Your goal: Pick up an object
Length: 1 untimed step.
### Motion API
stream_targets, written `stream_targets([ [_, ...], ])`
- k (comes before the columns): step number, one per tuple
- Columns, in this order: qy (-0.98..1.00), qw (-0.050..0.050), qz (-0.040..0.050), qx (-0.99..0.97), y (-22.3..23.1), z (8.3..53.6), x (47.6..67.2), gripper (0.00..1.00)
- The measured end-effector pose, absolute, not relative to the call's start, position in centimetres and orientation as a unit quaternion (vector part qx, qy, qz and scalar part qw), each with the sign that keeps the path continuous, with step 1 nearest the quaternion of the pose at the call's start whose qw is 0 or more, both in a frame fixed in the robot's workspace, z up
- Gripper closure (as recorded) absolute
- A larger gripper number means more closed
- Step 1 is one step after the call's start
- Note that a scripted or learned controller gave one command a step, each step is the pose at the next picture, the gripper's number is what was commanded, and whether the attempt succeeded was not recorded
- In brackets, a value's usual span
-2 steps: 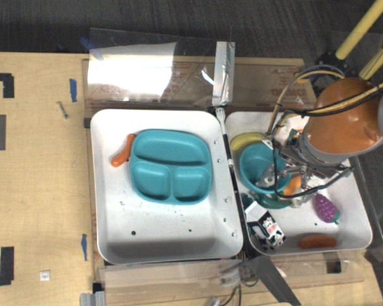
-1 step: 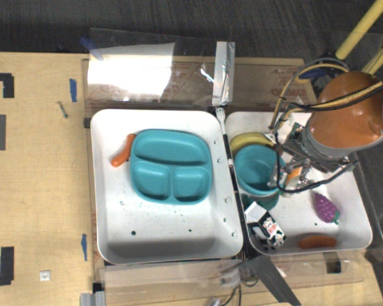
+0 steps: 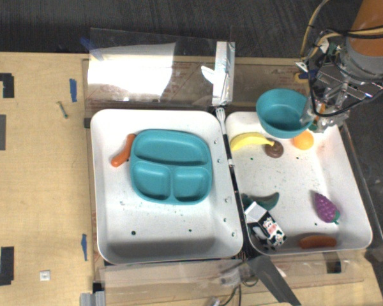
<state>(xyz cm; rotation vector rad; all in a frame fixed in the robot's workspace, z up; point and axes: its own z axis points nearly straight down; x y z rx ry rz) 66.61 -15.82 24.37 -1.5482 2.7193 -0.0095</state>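
Observation:
A teal bowl hangs tilted over the back edge of the right bin, lifted above the bin floor. My gripper reaches in from the upper right and is shut on the bowl's right rim. Just below the bowl lie a yellow banana, a small brown piece and an orange fruit. A purple eggplant, a red sausage, a black-and-white toy and a dark teal scrap sit toward the front of this bin.
The left bin holds a teal divided plate and an orange carrot beside it. A clear plastic sheet and a metal bracket stand behind the bins. Cables hang near the wrist.

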Motion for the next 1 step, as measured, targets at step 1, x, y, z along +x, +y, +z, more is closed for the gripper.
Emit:
stream_targets([
  [1, 0.861, 0.003, 0.0009, -0.509, -8.63, 25.02, 66.82, 1.0],
])
